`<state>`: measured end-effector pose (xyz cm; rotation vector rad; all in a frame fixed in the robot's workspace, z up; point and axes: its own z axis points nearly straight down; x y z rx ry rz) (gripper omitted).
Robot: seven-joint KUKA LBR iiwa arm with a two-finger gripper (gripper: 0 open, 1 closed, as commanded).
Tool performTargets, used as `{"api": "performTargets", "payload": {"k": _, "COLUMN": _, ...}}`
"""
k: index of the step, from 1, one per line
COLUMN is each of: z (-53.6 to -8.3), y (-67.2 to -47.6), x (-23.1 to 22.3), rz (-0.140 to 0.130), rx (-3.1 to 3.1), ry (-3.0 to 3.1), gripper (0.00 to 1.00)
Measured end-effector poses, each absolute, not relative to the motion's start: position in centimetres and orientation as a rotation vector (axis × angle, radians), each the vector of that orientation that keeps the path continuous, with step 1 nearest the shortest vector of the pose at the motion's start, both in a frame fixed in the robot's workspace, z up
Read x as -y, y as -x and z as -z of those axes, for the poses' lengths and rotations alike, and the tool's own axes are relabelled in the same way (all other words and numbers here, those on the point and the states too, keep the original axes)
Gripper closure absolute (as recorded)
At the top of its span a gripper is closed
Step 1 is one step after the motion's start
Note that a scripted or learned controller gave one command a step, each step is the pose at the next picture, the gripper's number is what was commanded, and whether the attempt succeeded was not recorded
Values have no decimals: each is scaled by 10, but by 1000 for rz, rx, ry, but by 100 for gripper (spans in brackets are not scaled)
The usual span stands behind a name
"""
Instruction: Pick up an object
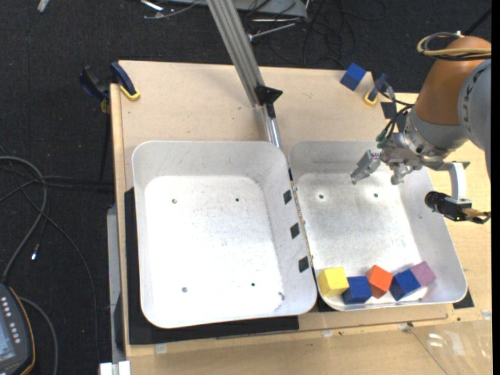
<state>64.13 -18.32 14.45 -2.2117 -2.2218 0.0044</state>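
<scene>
**Well short: blocks lie at six o'clock from the tool**

Plainly, the grey two-finger tool (380, 167) hangs over the far end of the right-hand shallow white bin (441, 233), fingers spread, pinching nothing. The small orange cube (380, 278) sits in a row of blocks against the bin's near wall, toward six o'clock, well apart.

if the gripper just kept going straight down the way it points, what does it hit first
Probably the bare floor of the right bin. The gripper sits above the bin's far half, fingers apart with nothing between them. The blocks lie along the near edge, off that line. Depth is unclear.
</scene>
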Motion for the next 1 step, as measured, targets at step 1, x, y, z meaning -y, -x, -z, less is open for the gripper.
{"api": "performTargets", "payload": {"k": 1, "z": -92, "y": -611, "x": 113, "rz": -2, "rx": 2226, "ry": 2209, "gripper": 0}}
